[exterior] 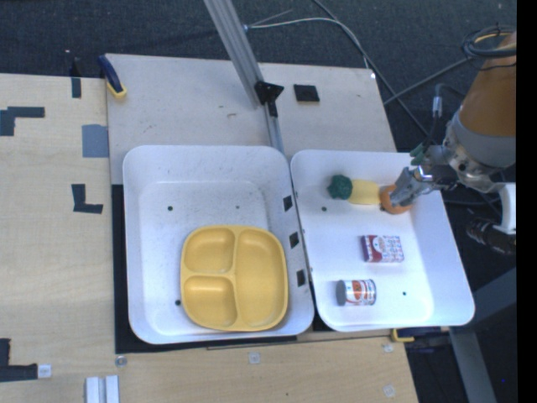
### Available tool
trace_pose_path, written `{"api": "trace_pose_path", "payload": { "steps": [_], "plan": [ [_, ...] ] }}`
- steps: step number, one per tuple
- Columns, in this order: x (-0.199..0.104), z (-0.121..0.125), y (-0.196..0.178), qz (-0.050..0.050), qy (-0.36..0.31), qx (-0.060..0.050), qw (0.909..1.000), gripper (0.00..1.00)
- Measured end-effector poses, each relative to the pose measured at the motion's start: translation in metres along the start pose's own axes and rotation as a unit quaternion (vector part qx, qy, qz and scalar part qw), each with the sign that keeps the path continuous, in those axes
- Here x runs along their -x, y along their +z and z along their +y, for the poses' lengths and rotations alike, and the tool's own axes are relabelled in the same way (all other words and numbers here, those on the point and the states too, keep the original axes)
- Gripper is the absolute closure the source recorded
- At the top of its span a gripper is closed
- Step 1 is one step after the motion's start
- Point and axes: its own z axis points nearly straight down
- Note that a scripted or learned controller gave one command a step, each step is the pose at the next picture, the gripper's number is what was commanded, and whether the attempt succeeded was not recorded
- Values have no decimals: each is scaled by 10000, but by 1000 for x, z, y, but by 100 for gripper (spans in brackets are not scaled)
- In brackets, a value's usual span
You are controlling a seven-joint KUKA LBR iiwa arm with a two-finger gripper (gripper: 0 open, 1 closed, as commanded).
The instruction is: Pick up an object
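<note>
Orange object (394, 201) sits at far edge of right bin (445, 250), gripper (406, 188) right on top of it, fingers hidden against it; cannot tell if clamped or loose. Yellow piece (365, 193) just beside orange object, green ball (340, 186) touching yellow piece on other side. Red-and-white box (382, 248) mid-bin; small can (357, 292) lying on side nearer camera. Left bin (151, 225) holds yellow divided plate (235, 277).
</note>
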Motion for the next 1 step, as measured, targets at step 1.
{"api": "trace_pose_path", "payload": {
  "steps": [1],
  "plan": [
    [-46,-12,15,11,-9,-33,10000,100]
  ]
}}
